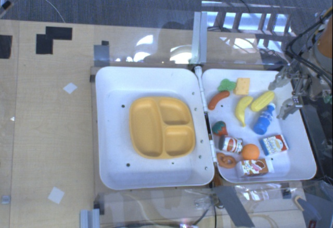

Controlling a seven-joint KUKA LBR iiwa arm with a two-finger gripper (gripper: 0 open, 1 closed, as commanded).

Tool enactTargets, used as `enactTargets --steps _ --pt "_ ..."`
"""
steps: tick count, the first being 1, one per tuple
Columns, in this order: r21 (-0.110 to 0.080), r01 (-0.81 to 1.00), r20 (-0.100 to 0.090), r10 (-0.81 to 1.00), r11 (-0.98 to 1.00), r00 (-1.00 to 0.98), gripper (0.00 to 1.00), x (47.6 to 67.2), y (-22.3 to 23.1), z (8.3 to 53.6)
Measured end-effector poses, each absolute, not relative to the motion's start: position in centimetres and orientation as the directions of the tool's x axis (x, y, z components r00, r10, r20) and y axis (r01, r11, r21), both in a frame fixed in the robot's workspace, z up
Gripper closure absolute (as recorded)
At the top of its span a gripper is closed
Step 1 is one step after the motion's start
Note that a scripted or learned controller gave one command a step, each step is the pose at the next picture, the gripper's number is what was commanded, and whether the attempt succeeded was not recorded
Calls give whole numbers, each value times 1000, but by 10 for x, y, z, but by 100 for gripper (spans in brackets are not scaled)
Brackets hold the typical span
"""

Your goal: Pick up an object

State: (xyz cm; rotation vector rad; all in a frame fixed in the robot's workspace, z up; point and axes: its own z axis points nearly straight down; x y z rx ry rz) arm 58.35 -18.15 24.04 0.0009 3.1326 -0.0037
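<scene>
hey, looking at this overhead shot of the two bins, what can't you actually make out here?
- Gripper, camera view: whether it is open or shut, too small and cluttered by cables.
- Arm: cut off by the right edge.
- Labels on the small carton and the pouch: too small to read.
- Green item behind the yellow cracker: too small to identify.
- Orange: partly covered by the pouch.

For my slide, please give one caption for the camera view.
Open gripper above the right bin of toy food; yellow divided plate in the left bin.
</scene>
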Motion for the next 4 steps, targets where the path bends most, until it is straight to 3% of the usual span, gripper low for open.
enactTargets --steps 1,2,3,4 --pt "0 216 -4 216 976 -976 0 530 -206 147" --pt "3 468 -9 468 884 -884 0 615 -202 100" --pt "-23 590 16 590 807 -807 0 639 -166 90" --pt "-8 583 -14 583 812 -812 100 647 -165 105"
